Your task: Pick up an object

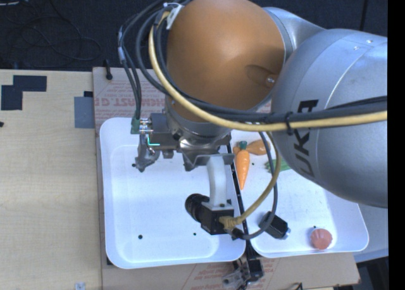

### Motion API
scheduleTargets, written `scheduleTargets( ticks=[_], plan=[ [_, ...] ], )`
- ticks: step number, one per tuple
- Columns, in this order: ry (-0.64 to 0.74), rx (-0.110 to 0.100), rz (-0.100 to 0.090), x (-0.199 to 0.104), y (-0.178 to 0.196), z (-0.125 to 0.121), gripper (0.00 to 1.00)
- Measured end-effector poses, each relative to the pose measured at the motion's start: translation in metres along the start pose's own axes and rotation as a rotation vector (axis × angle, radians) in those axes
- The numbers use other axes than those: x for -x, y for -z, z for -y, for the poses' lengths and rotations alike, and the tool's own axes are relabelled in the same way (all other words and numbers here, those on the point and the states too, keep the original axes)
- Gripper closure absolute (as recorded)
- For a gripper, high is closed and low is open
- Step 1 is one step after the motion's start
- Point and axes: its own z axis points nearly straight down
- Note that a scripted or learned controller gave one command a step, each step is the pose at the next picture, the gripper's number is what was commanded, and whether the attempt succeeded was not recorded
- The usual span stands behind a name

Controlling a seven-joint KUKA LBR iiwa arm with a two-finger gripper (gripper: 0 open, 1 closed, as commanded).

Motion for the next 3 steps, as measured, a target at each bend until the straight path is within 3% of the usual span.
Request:
scheduleTargets(
  ticks=[1,2,3],
  plan=[
    [-0.004,0.0,0.002,0.001,-0.036,-0.073,0.0],
    [-0.005,-0.002,0.001,0.002,-0.023,-0.072,1.0],
    [0.002,0.008,-0.004,0.0,0.047,-0.088,1.0]
  ],
)
